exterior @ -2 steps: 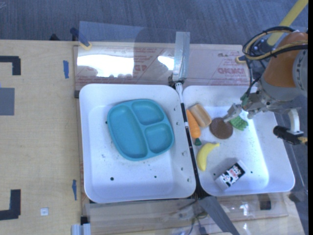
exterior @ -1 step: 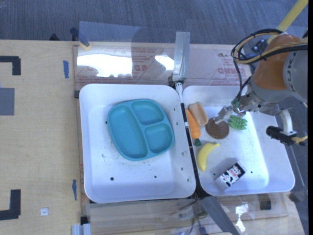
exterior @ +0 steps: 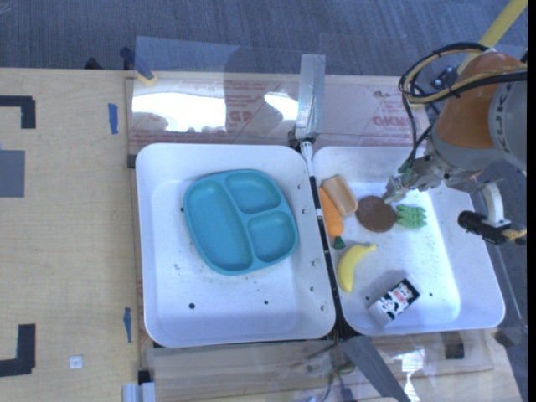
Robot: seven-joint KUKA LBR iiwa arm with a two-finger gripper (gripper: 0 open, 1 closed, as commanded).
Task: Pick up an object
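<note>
Camera view, left to right: a blue divided plate lies in the left bin. The right bin holds a bread piece, carrot, banana, brown disc, green item and black-and-white carton. The gripper sits just above the disc; whether it is open or closed I cannot tell.

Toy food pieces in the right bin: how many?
5: bread and carrot by the divider, brown disc mid-bin, green piece beside it, banana below. The gripper may hide more.
</note>
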